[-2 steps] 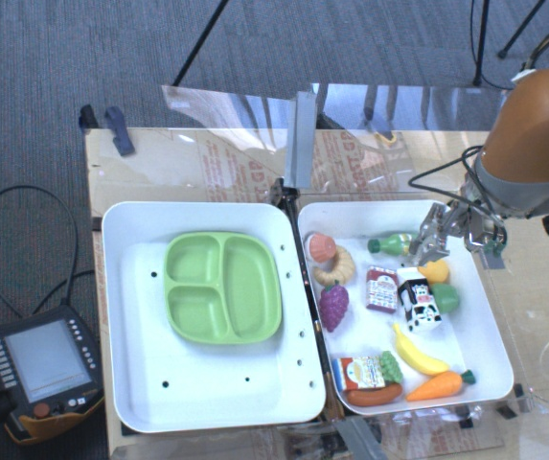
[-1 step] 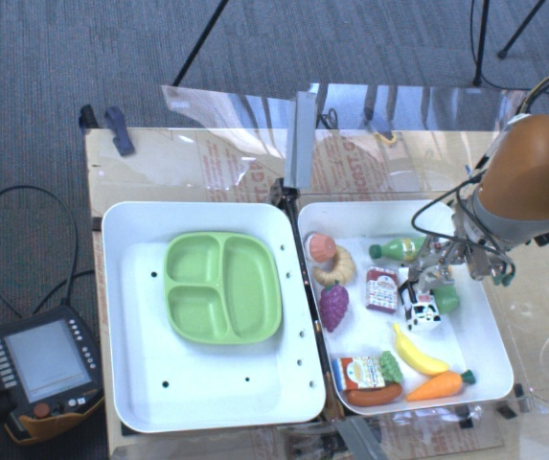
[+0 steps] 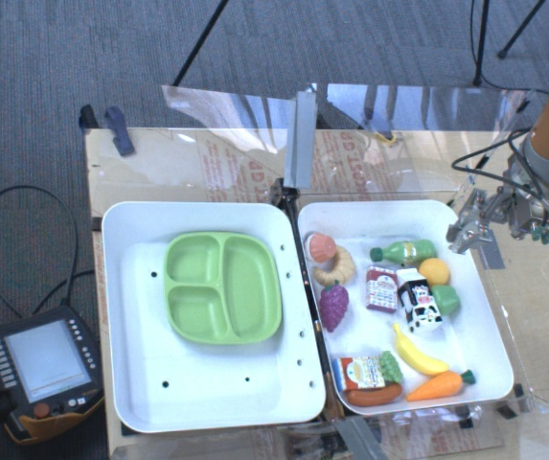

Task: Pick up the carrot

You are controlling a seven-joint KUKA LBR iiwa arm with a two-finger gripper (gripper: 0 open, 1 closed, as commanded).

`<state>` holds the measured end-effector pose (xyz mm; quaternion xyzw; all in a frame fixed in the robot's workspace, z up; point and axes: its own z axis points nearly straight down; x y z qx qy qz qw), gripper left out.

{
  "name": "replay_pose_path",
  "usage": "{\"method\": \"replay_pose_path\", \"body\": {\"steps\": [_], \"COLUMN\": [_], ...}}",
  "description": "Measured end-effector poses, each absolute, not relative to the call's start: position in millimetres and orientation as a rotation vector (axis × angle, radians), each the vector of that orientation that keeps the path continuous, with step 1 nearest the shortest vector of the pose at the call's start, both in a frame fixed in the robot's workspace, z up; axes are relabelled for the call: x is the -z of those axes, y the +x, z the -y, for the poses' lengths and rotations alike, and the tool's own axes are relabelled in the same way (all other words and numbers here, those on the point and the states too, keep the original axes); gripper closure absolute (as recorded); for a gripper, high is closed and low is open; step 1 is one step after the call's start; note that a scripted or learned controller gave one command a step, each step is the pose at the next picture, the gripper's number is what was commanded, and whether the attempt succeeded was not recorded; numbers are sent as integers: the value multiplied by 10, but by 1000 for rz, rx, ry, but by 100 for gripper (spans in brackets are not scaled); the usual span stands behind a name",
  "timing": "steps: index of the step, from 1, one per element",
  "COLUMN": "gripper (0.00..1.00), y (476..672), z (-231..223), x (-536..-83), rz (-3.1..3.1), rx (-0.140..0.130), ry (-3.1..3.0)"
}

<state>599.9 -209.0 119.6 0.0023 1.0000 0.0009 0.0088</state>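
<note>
1. Your gripper (image 3: 477,230) hangs at about 2 o'clock of the right bin (image 3: 492,326), over its upper right rim. Its fingers seem spread and nothing is between them, so I judge it released and empty.

2. The carrot (image 3: 437,386) lies at about 5 o'clock of that same bin, close to the lower wall, well apart from the gripper. You must cross nearly the whole bin, so a small aiming error can grow on the way.

3. The carrot lies tilted, green top toward 3 o'clock. If the fingers do not close across its body, it may roll out or turn away.

4. The banana (image 3: 420,353) lies just beside the carrot, at its 11 o'clock, perhaps touching it. One finger could come down on the banana, or take both together.

5. The red sausage (image 3: 374,397) sits at the carrot's 9 o'clock, near its tip. It could be pushed or caught.

6. The bin wall is near. A finger on that side may hit the rim, I think.

7. The milk carton (image 3: 420,302) and yellow lemon (image 3: 434,270) stand under the direct path. Travel high, or you may knock them.
</note>
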Motion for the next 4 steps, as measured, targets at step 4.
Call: {"method": "replay_pose_path", "body": {"steps": [4], "gripper": [100], "y": [5604], "z": [2120], "x": [-3443], "rz": [-3106], "rx": [0], "ry": [425]}}
